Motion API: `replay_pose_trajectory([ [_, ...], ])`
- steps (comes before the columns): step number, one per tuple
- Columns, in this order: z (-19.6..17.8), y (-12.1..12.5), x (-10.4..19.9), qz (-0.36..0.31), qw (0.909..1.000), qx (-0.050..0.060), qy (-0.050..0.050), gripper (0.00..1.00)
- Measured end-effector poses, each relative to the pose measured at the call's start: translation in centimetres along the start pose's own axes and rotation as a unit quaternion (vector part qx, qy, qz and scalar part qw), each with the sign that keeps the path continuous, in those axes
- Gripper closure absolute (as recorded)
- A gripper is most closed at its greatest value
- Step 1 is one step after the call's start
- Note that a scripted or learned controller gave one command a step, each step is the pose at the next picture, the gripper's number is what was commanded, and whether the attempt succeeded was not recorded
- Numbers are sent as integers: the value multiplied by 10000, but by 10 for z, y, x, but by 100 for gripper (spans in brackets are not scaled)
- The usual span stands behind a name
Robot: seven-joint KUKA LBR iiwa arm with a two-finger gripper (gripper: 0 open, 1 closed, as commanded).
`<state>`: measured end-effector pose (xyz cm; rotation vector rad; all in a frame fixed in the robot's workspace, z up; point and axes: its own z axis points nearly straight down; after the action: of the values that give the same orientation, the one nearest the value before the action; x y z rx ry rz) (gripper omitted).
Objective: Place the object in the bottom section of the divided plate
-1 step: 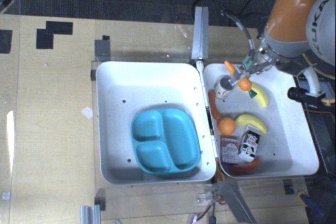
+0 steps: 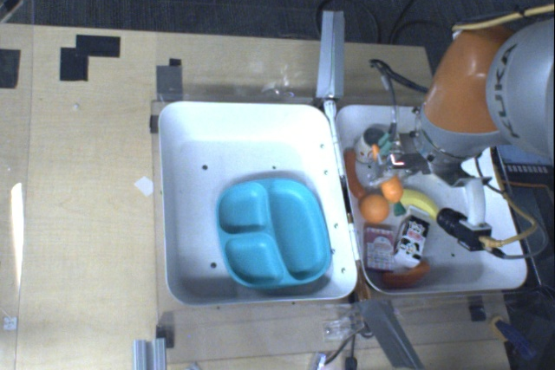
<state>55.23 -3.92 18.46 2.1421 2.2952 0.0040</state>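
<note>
The pincer (image 2: 388,167), its grip state impossible to tell, hangs over the right bin (image 2: 512,269) at twelve o'clock of an orange (image 2: 375,209), with the blue divided plate (image 2: 273,231) in the left bin (image 2: 186,186).

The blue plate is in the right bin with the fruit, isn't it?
Not quite. The blue plate sits in the left bin; the camera view shows that. The fruit, such as the orange and banana, lies in the right bin.

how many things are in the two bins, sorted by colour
Blue: 1, the divided plate in the left bin
Orange: 2, round fruits and
Yellow: 1, a banana
Red: 2, a packet and a curved piece
Black and white: 1, a small carton
Total: 7
</note>
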Motion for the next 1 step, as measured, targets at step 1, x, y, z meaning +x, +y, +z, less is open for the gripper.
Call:
replay_pose_trajectory([
  [1, -1, 106, 28, 946, 9955, -8, -5, 100],
])
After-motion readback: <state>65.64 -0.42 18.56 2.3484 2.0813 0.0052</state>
